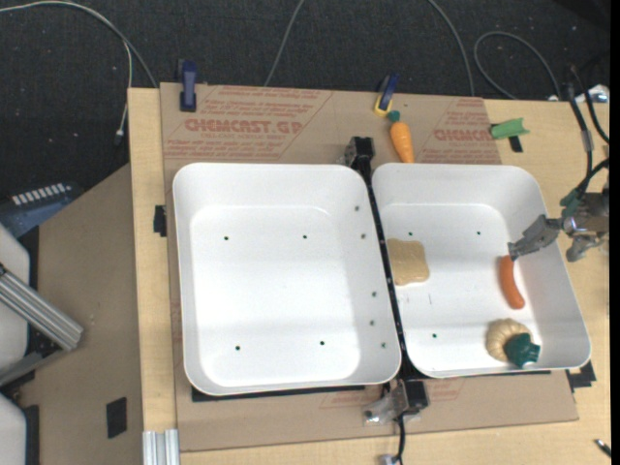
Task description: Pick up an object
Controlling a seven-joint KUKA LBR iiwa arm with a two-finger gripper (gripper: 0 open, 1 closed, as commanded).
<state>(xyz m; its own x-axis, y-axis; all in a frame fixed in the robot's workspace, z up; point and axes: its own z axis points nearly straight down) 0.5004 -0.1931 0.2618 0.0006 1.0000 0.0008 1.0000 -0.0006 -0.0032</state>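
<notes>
Hand (542, 232): one, at the right rim of the right bin, entering from the right edge of the camera view. Two grey fingers show, one pointing left over the bin rim toward the sausage, the other further right. They stand apart with nothing between them, so the hand is spread and carries no object.

Right bin (465, 194): one, shallow, white. Contents, three items:
- One orange-red sausage (511, 283), lying lengthwise near the right wall, just below and left of the nearer fingertip. Whether the tip touches it cannot be told.
- One tan, bread-like block (408, 262), against the left wall, about mid-height of the bin, well apart from the hand.
- One beige rounded lump with a teal piece attached (511, 343), in the near right corner, below the sausage and apart from it.

Left bin (281, 279): one, shallow, white, edge to edge with the right bin. Small dark dots mark its floor.

Carrot (401, 140): one, orange with a green top, lying outside the bins on the cardboard just behind their junction.

Cardboard sheet (252, 124): one, printed in red, under both bins on the tabletop.

Clamps: two blue ones (187, 84) at the far edge of the cardboard, the second with a yellow tip, and one green one (510, 130) at the far right.

Cables (87, 17): several thin white ones, looping over the dark floor behind.
</notes>
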